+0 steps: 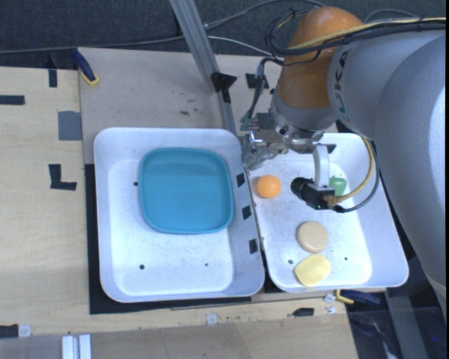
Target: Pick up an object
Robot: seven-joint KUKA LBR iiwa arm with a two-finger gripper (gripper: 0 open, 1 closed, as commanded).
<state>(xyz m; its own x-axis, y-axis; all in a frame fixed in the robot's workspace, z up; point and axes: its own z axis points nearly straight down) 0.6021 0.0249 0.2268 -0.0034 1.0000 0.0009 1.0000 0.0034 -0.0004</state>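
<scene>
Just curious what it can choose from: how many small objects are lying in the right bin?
3, maybe more hidden under the arm: an orange ball at the bin's left, a tan round piece below it, and a yellow piece nearest the front edge.

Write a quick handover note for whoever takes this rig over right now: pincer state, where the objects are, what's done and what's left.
Pincer: low over the top-left corner of the right bin, nothing visibly held.
Right bin: orange ball just below the pincer, beige round piece, yellow piece near the front edge, green item partly hidden behind the arm's black fitting.
Left bin: blue plate.
Done: no pick visible.
Left: grasp and lift an object; the orange ball looks closest.
</scene>
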